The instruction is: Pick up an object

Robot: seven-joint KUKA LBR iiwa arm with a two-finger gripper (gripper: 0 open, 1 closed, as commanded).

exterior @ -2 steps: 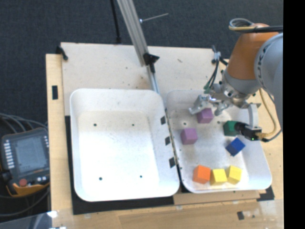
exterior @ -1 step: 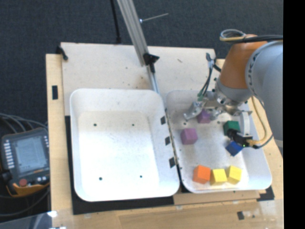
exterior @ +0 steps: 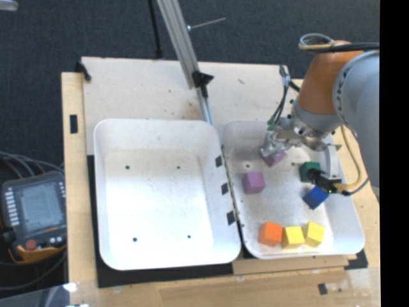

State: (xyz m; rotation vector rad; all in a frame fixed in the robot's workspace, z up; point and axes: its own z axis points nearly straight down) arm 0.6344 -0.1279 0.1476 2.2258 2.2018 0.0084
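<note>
A grey robot arm [exterior: 348,85] with an orange band reaches in from the upper right of the frame over the right bin [exterior: 345,245]. Its gripper [exterior: 273,152] hangs low in the upper part of that bin and appears to be pinching a small purple block [exterior: 276,158] at its tip. A second purple cube [exterior: 254,182] lies just below it. Right of centre sit a green block [exterior: 309,169] and a blue block [exterior: 315,197]. Along the bin's lower edge stand an orange cube [exterior: 270,233] and two yellow cubes [exterior: 294,236] [exterior: 314,233]. The left bin [exterior: 160,133] sits beside it on the surface [exterior: 140,85].
</note>
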